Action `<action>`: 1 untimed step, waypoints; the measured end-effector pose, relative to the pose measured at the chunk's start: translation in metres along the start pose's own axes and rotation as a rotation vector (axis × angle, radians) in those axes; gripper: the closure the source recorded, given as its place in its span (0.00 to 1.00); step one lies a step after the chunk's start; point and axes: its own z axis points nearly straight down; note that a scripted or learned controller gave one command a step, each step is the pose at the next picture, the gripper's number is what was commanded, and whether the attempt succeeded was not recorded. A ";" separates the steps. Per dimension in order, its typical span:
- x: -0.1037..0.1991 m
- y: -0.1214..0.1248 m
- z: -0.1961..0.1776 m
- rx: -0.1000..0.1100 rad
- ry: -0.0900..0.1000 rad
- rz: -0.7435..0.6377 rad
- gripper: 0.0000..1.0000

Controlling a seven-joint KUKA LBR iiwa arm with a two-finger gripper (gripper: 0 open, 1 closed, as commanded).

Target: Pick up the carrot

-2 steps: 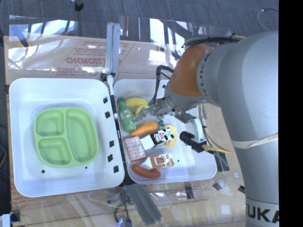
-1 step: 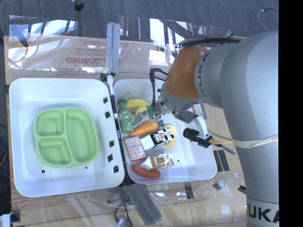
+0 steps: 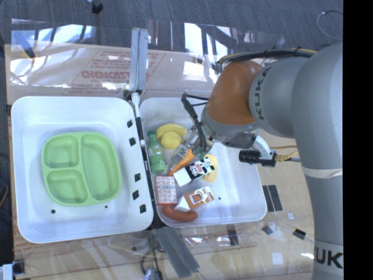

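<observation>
The carrot (image 3: 180,161) is a small orange piece lying at a slant in the middle of the right bin (image 3: 247,203), between a green bottle and a black-and-white carton. My gripper (image 3: 195,147) reaches down from the orange-banded wrist right over the carrot's upper end. Its tips sit at or just above the carrot, and the wrist hides part of that contact.
Around the carrot lie a yellow fruit (image 3: 169,136), a green bottle (image 3: 155,153), a black-and-white carton (image 3: 201,168), a red-and-white packet (image 3: 166,190), an orange box (image 3: 199,198) and a sausage (image 3: 180,215). The left bin (image 3: 23,214) holds a green divided plate (image 3: 81,168).
</observation>
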 end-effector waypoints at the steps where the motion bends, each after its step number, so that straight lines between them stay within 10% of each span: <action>1: -0.001 0.001 -0.009 0.000 -0.002 -0.004 1.00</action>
